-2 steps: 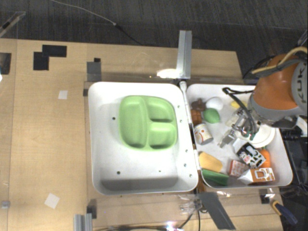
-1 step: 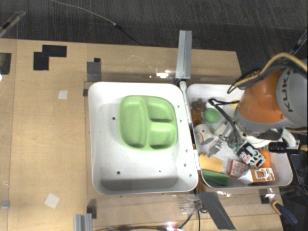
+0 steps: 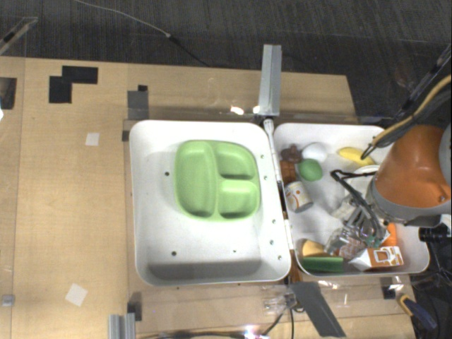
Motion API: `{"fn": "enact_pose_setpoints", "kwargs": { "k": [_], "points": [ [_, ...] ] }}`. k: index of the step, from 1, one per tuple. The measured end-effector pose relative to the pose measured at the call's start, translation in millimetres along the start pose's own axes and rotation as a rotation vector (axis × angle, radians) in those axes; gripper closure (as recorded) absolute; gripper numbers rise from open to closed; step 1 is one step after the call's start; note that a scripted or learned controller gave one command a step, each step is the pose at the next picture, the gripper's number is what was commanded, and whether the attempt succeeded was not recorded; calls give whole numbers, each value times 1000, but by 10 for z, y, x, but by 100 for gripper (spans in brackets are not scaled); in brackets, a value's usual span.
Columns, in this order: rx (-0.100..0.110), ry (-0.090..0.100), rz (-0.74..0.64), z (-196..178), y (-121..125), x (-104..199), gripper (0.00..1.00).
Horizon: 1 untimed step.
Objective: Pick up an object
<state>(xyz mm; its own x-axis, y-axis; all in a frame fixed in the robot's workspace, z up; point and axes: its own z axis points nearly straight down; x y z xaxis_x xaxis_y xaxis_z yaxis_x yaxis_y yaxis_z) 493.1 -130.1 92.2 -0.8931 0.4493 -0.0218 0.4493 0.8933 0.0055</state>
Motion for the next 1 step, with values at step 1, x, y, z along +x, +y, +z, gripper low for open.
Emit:
{"fn": "enact_pose_setpoints", "kwargs": {
  "k": [1],
  "points": [
    [-5, -20, -2, -132, 25, -56, 100]
  ]
}}
